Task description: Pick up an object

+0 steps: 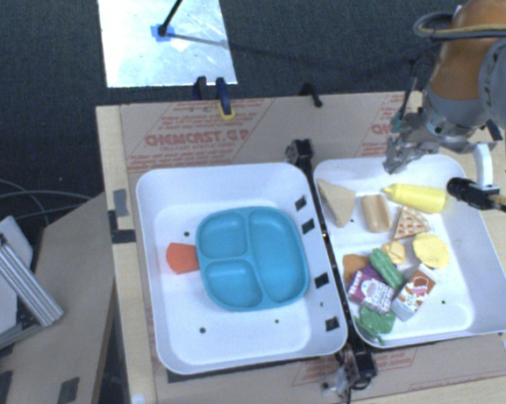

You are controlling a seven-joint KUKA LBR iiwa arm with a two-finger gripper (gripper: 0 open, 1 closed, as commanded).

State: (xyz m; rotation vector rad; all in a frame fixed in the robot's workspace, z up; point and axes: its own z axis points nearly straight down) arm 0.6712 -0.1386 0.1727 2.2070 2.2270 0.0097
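Gripper (401, 159) hangs over the right bin's (494, 294) far edge, just beyond the yellow mustard bottle (416, 196). You cannot tell its fingers' state. Nothing shows clamped.

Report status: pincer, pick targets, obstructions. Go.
Pincer above right bin's far edge, holding nothing seen. Yellow bottle nearest, lying flat, untouched. Other toys crowd the bin's near side; blue tray in left bin.

blue tray (251, 260), white bins (225, 183), yel. bottle (418, 196)
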